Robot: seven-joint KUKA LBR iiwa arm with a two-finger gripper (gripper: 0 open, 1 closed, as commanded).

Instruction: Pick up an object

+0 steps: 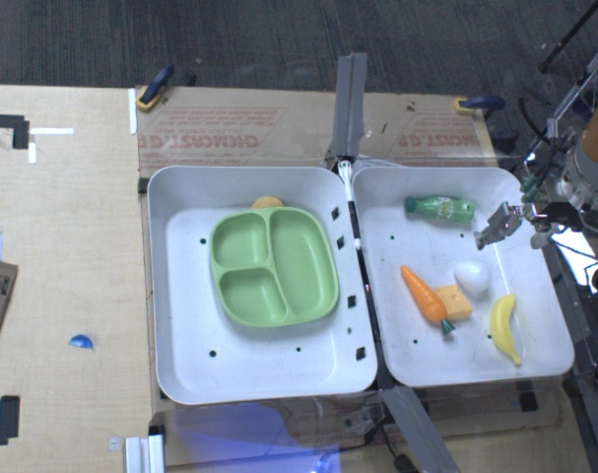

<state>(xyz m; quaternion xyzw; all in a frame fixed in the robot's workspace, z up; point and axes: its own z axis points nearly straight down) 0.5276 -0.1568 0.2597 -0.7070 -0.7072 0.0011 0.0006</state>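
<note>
Pincer (497,227): over right bin (397,264), near upper right wall, just right of green bottle (439,208); grasp state cannot be told; nothing seen between its tips. Right bin contents: green bottle lying flat at top; white egg (472,277) mid-bin; carrot (424,295) lying diagonal, touching yellow sponge (458,305); banana (502,327) near right wall. Left bin (175,294): green divided plate (275,266), small yellow item (267,203) at its far rim. Desk (62,264): bears both bins.

We see the arm reaching in from the right edge, only its wrist end in frame; the gripper (498,227) hangs low at the end of it, pointing down and to the left; we cannot make out its fine detail at this size.
</note>
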